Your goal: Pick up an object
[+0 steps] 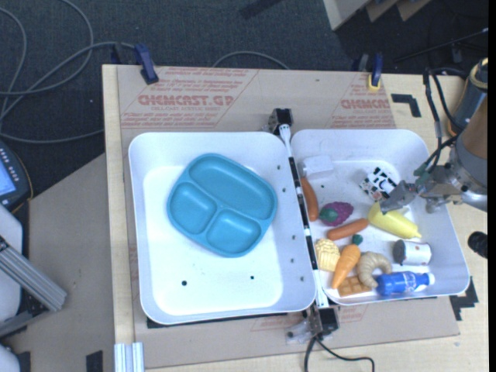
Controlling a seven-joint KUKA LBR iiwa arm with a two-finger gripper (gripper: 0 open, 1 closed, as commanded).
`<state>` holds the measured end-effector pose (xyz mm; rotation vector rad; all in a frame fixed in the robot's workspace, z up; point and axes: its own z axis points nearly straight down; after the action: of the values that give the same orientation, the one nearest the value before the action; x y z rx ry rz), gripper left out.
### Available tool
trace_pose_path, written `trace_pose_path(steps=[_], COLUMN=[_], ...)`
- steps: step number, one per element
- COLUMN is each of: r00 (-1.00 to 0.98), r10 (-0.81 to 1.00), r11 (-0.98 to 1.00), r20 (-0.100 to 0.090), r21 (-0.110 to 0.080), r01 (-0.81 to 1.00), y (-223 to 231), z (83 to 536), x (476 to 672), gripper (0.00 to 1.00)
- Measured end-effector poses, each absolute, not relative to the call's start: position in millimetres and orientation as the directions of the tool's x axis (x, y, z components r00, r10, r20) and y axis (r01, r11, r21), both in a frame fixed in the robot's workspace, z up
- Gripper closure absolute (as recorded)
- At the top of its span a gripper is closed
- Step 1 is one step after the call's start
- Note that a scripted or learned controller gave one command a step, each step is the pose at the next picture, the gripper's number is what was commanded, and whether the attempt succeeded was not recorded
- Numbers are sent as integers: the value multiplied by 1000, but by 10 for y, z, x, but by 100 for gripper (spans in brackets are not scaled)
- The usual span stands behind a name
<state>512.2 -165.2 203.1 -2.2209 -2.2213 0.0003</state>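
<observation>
Carrots (pixel 347 229): two; blue plate (pixel 222 204): one.

Smooth, glossy blue plastic plate (pixel 222 203) at frame centre; white plastic bins (pixel 155 231), slightly shiny; matt printed brown paper covering the table (pixel 232 91); glossy plastic toy food, like the yellow lemon (pixel 397 223), at right.

The right bin (pixel 364 139) holds a crowd of toy food: a yellow piece (pixel 397 223), perhaps a banana or lemon, lies near its right wall, with a black-and-white cow-patterned piece (pixel 379 182) just above it. Toward the middle lie a purple piece (pixel 336 211) and two orange carrots (pixel 346 229) (pixel 346 263), and a corn cob (pixel 327 253) sits beside the divider. Along the front edge a blue bottle (pixel 400 283) lies on its side, near a tan croissant (pixel 373 263).
</observation>
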Motion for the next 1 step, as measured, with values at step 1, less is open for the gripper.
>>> trace_pose_path(steps=[1], r00=[-5], r10=[1000], r11=[5], r20=[1], r21=[0], r01=[1000], y=[-1296], z=[1450], x=[5623], gripper=[0])
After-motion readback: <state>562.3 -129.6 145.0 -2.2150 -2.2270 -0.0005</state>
